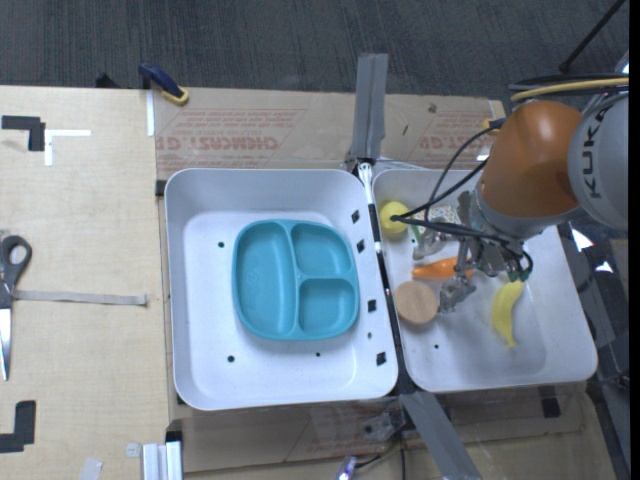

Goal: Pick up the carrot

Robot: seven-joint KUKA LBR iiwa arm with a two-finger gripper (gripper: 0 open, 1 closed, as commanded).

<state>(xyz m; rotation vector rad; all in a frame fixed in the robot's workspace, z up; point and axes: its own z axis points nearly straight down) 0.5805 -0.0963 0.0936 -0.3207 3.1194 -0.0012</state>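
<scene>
The small orange carrot [434, 268] lies in the right white bin [560, 363] beside the round tan bun [416, 303], so the claw [462, 286], its state untellable here, should straddle it squarely before closing.

Overall light: I see even, fairly bright overhead lighting, with no dim corners on the desk [80, 228].
Glare: the left bin [200, 348] and right bin [560, 358] read near pure white, their rims slightly washed out.
Shadows: soft and short; a faint one lies under the arm [540, 158] in the right bin.
Sharpness: I find the teal tray [297, 279] crisp; the gripper [465, 283] looks small and cluttered, hard to resolve.
Far floor: dark grey and grainy.
Distortion: edges bow slightly.
</scene>
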